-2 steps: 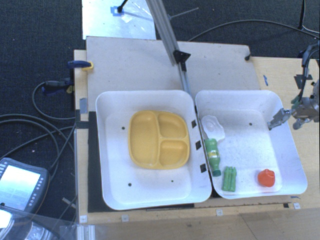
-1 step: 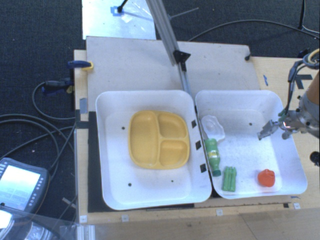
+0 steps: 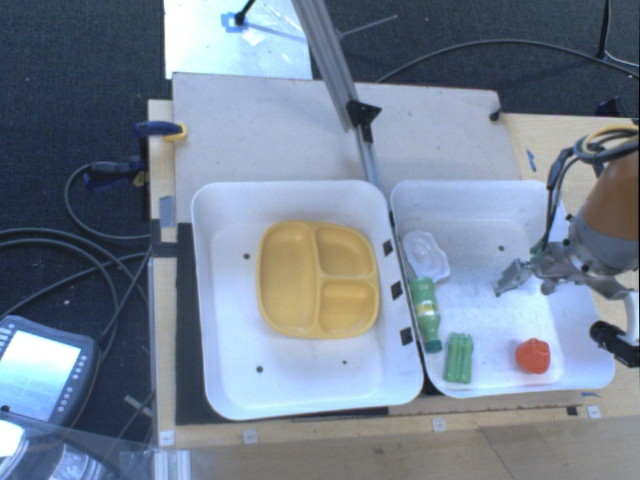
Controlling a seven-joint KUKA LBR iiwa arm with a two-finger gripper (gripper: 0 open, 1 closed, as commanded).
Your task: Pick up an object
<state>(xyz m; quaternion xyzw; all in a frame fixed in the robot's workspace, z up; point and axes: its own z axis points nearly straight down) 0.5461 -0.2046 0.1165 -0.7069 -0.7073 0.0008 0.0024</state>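
Camera view looks down at a slant on two shallow white bins that stand side by side on the bench. In the left bin lies a yellow divided plate with three compartments, about in the middle of the bin floor and apart from the walls.

In the right bin there are four objects. A crumpled clear plastic piece lies near the wall shared with the left bin. Just below it, touching or almost touching it, lies a green bottle on its side along the same wall. A small green ribbed object lies just beside the lower end of the bottle, near the front wall. A red-orange object, round in form, sits near the front right corner, well apart from the green things.

The arm reaches in from the right over the right bin. The gripper is above the bare floor of this bin, between the plastic piece and the red-orange object, and touches none of them. Nothing is visible between its fingers, but whether they are open or closed I cannot tell at this size
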